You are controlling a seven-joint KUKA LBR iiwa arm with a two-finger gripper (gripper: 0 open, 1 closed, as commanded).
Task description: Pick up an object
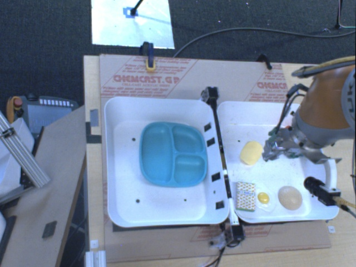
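In the left bin (119, 149), a smooth blue plastic plate (173, 153) with three compartments lies flat. In the right bin (245, 115) lie a rounded yellow lemon-like object (251, 153), a speckled rectangular cracker (246, 196), a toy fried egg (263, 198) and a beige egg-shaped object (290, 197). The pincer (271, 151) hangs just right of the yellow object, seemingly touching it; whether it is apart or together cannot be told.

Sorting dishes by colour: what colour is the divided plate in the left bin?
Light blue plate, clearest in the camera view.
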